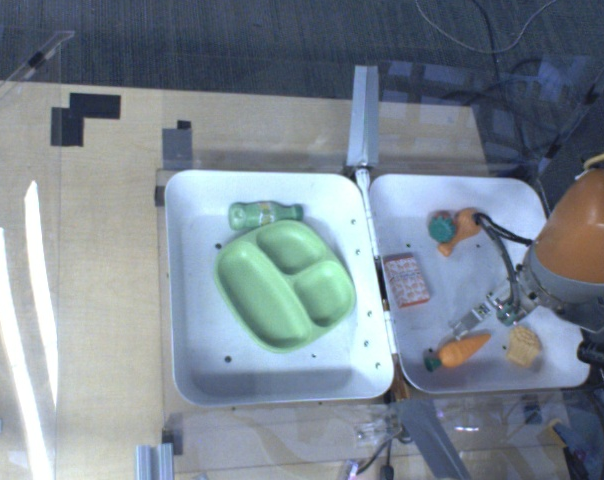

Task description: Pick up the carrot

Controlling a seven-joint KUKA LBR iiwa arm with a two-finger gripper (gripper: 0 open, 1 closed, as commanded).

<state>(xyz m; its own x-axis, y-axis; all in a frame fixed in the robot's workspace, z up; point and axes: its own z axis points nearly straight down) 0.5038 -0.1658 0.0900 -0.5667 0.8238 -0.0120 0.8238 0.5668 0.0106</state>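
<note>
Carrot: the carrot (459, 350) lies flat near the front edge of the right bin (422, 196), orange body with a green tuft at its left end, tilted so the thick end points up and right.
My gripper: my gripper (485, 313) hangs just above and to the right of the carrot's thick end; nothing sits between my fingers, and I cannot tell from here whether they are apart or together.
Neighbours: a tan block (523, 345) rests just right of the carrot, a red card (406, 279) lies by the bin's left wall, and a teal-and-orange toy (452, 228) sits toward the back.
Left bin: a green tray (286, 284) and a green bottle (265, 213).
Handling: I judge it a light, stiff plastic toy, smooth and tapered, so likely to squirt out of a pinch near the tip.
Where to hold: across the thick middle, fingers square to its length, clear of the block.
</note>
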